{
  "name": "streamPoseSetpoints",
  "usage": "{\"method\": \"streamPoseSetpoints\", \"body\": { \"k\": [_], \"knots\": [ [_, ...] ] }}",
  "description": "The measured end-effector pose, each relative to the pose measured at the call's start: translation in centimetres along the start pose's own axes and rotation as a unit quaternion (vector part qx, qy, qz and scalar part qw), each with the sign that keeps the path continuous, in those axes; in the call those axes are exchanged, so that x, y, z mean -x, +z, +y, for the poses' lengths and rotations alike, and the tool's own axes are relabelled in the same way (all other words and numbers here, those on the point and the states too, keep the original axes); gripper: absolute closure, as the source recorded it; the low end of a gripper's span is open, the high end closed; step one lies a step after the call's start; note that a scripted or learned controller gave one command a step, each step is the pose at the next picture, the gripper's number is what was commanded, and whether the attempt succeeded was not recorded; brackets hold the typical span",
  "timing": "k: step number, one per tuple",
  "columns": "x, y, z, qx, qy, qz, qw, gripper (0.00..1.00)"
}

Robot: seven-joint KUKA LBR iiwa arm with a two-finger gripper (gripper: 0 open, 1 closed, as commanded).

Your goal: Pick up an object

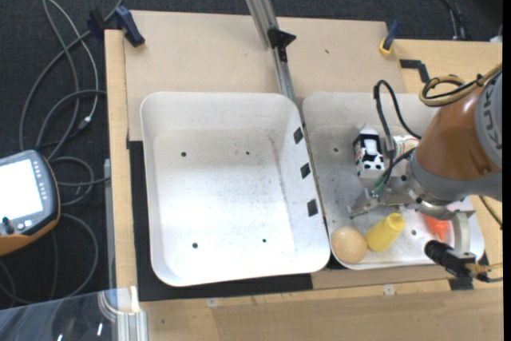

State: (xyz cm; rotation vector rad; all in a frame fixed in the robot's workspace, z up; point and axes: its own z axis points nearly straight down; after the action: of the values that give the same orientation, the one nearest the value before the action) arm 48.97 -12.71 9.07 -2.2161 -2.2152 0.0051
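Yellow plastic bottle-shaped object (384, 232) lying in right white bin (335, 112), beside tan egg-shaped object (348, 244). Metal two-finger gripper (369, 202) lowered just above-left, state impossible to tell. Nothing visibly grasped; pick judged not yet done.

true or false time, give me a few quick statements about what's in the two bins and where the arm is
1. The yellow object lies in the right bin. True.
2. The tan egg-shaped object lies in the left bin. False: it is in the right bin, near its front left corner.
3. The arm is over the right bin. True.
4. The black and white object touches the yellow object. False: they lie apart, bare bin floor between them.
5. The claw is over the left bin. False: it is low over the right bin.
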Motion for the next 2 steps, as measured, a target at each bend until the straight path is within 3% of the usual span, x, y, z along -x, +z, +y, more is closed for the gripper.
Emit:
{"method": "streamPoseSetpoints", "body": {
  "k": [1, 2],
  "knots": [
    [0.0, -1.4, 0.2, 0.004, 0.000, -0.001, 1.0000, 1.00],
    [-0.1, -5.7, -0.1, 0.006, -0.001, -0.002, 1.0000, 1.00]
  ]
}}
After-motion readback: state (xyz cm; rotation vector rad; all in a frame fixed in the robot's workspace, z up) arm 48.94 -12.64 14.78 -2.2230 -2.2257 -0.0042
